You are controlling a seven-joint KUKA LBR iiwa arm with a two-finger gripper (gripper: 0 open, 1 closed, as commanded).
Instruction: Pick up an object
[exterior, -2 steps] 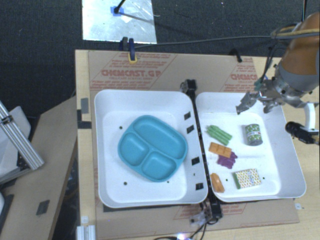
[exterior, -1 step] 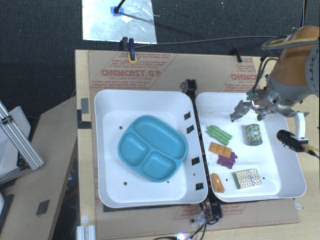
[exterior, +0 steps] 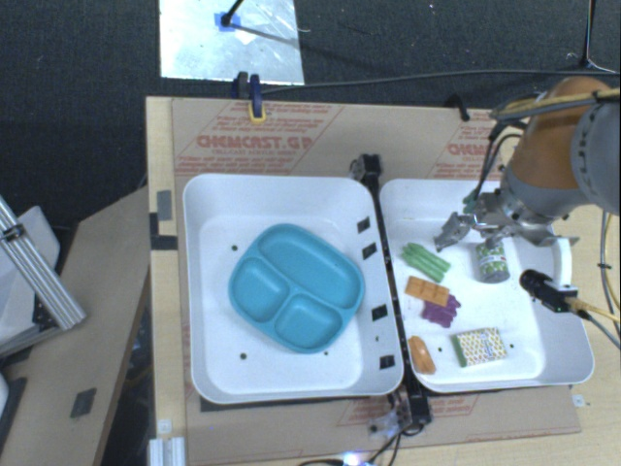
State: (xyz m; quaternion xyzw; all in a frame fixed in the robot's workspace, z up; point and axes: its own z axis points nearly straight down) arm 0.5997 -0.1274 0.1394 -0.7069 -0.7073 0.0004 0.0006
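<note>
We're parked with the gripper [exterior: 470, 223] over the right bin [exterior: 572, 357], jaws apart and holding nothing. The green block [exterior: 426, 260] sits just below, probably our easiest grab.

Grey arm [exterior: 594, 153], orange band [exterior: 555, 149], metal pincer [exterior: 462, 227]

Blue divided plate [exterior: 296, 286], green, orange, purple toys (speckled block [exterior: 478, 346] too) in white bins [exterior: 291, 194].

Board on desk [exterior: 291, 129]: red "CHEMCAST GP" printing is showing along the far edge, repeating partly at the right.
</note>
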